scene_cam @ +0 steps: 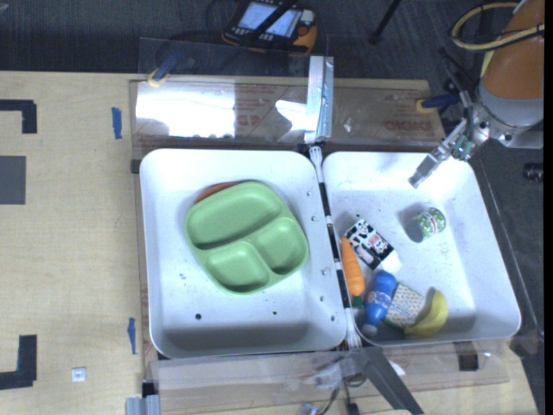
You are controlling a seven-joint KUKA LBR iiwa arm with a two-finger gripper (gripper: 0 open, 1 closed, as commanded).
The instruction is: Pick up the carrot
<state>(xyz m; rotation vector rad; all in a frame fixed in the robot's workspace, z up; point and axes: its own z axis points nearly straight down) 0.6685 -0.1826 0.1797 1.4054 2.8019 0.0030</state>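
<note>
Two shallow white bins sit side by side, and the slim orange carrot (352, 269) lies in the right-hand bin (484, 232), tight along its left wall, with a black-and-white patterned carton (370, 242) and a blue bottle (378, 299) just beside it. The metal gripper (421, 175) hovers near the bin's far edge, well apart; whether it's spread, I cannot tell. I'd come straight down, turned to close across the carrot's width, minding that wall.

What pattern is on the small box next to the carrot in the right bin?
Black-and-white patches, cow-like, on the small box beside the orange carrot; seen in the camera view.
</note>
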